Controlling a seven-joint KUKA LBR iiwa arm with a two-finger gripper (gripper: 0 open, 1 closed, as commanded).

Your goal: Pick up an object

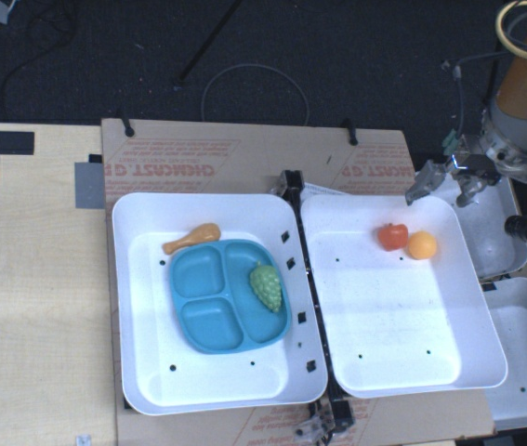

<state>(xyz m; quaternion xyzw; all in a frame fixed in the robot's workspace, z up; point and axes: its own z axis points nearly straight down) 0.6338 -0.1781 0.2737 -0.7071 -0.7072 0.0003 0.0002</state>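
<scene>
The arm (pixel 516 72) is cut off by the right edge; its gripper (pixel 449 182) seems too small to judge.

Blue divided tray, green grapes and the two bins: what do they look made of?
Blue divided tray: likely moulded plastic, smooth, uniform colour, rounded compartment walls.
Green grapes: probably toy plastic or rubber; bumpy, matte, one even green.
Left bin and right bin: look like thin formed white plastic, semi-gloss, with rounded rims and corners. Exact material can't be told from this view.

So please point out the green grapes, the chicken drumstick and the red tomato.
green grapes (pixel 266 286), camera view, middle of the bunch.
chicken drumstick (pixel 192 238), camera view, its middle.
red tomato (pixel 392 237), camera view, its centre.
</scene>
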